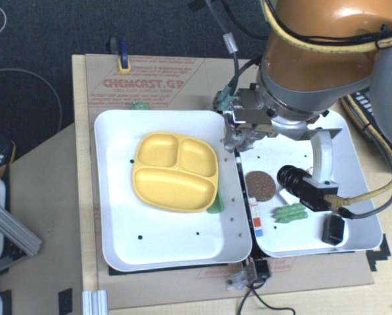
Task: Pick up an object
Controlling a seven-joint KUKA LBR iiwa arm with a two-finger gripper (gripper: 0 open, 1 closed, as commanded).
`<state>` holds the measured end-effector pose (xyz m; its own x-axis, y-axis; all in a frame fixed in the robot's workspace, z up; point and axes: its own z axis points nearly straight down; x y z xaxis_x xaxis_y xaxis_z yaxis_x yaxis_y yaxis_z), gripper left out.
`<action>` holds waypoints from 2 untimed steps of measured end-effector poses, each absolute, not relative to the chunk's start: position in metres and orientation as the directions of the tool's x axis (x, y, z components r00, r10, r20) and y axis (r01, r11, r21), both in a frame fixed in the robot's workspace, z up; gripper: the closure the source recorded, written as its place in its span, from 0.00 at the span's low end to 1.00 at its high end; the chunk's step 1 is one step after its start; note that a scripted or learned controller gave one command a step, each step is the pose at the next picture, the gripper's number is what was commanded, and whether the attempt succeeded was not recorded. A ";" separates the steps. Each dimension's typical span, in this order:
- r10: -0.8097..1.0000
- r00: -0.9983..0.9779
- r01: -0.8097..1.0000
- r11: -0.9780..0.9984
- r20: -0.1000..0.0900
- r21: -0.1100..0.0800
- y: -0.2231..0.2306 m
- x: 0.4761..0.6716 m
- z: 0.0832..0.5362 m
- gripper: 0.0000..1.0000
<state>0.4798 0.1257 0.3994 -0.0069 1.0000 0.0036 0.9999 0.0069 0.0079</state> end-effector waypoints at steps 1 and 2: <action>1.000 -0.003 1.000 0.003 0.000 0.004 0.123 0.480 0.406 1.00; 1.000 -0.005 1.000 0.005 -0.001 0.007 0.124 0.480 0.417 1.00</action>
